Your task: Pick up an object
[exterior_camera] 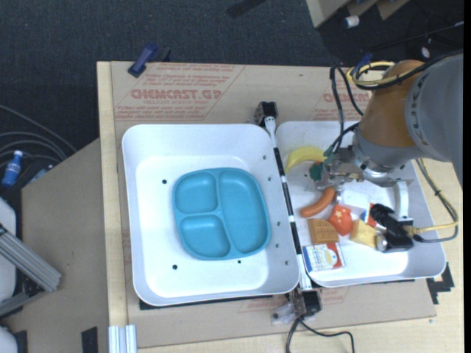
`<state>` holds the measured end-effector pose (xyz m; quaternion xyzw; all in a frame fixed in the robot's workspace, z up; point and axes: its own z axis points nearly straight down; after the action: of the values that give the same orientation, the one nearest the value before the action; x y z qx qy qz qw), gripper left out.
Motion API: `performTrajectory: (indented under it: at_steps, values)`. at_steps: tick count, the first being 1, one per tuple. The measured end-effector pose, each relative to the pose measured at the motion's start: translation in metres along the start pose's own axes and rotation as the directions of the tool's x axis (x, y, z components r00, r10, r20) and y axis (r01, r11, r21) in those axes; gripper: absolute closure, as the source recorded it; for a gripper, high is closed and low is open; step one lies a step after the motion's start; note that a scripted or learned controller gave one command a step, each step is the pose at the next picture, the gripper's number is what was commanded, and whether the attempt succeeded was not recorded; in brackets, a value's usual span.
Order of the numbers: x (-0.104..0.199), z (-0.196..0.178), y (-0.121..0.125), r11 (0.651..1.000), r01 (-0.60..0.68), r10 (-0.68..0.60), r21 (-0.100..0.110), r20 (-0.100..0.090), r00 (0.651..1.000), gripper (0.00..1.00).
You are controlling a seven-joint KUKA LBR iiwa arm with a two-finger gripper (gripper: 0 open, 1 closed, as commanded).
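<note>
My gripper (333, 173) hangs low over the middle of the right bin (419, 259), on the grey arm with the orange band that comes in from the right. Just left of it lies a small green thing (317, 172); whether they touch is unclear. A yellow banana (303, 157) lies behind it. An orange-red sausage (318, 203) lies slantwise just in front of the gripper. Nearer the front are a red piece (341, 217), a brown square slice (322, 231), a yellow wedge (363, 233) and a small printed carton (323, 257).
The left bin (147, 153) holds a blue divided plate (220, 212). A ridge between the two bins runs along the right bin's left wall. A blue clip (143, 60) lies on the cardboard at the bench's back left corner.
</note>
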<state>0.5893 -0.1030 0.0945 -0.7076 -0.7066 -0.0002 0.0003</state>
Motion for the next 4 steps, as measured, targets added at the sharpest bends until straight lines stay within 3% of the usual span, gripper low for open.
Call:
performTrajectory:
  at_steps: [1,2,3,4]
  values:
    - [0.055,-0.124,-0.039,1.0,0.003,-0.003,-0.002,0.0,1.0,1.0]
    - [0.054,-0.123,-0.039,1.0,0.002,-0.002,0.0,0.0,1.0,0.0]
    - [0.005,-0.024,-0.018,1.0,0.0,0.0,0.0,0.001,1.0,0.0]
    - [0.012,0.01,0.046,1.0,0.002,-0.002,0.0,0.001,1.0,0.0]
